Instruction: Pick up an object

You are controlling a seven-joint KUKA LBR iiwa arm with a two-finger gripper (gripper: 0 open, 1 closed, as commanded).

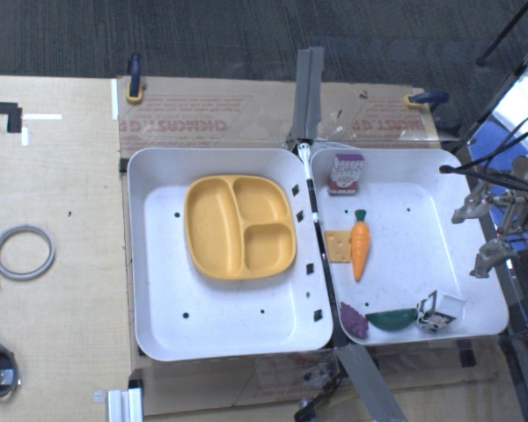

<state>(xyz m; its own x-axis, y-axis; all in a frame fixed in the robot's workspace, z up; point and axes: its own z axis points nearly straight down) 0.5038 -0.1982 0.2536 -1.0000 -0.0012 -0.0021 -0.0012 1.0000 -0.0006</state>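
Lying beside a cheese-like slab (pixel 338 246), the carrot (pixel 360 245) waits; jaws' state unclear.

Overhead, slanted — probably mid-height — both bins (pixel 141 262)

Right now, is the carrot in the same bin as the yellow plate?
No. The carrot lies in the right bin, while the yellow divided plate sits in the left bin.

A divided plate (pixel 240 227) lay in the left bin (pixel 150 323); in the right bin (pixel 475 315), a carrot (pixel 360 247) lay just beside a cracker (pixel 338 246).
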